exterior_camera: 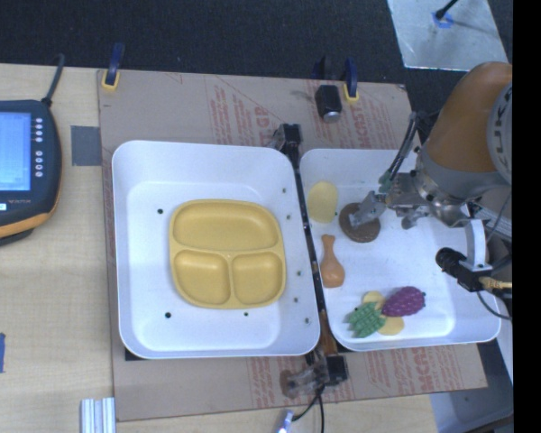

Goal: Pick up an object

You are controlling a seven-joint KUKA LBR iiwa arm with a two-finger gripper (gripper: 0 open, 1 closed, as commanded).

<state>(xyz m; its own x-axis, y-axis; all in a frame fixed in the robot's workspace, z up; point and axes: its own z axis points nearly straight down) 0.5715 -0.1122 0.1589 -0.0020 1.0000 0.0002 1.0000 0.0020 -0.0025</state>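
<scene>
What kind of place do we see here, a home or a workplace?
Most likely a robotics lab bench. A grey arm reaches over two white bins on clamped cardboard, a control pendant lies beside them, and the things in the bins are toys, such as plastic grapes.

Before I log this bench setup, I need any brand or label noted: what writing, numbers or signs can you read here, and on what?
Red printed lettering runs along the cardboard sheet under the bins: too blurred to read.
The handheld control screen at the left edge glows blue: any text on it is too small to read.
The yellow divided plate, the white bins and the toys carry no readable marks.
</scene>
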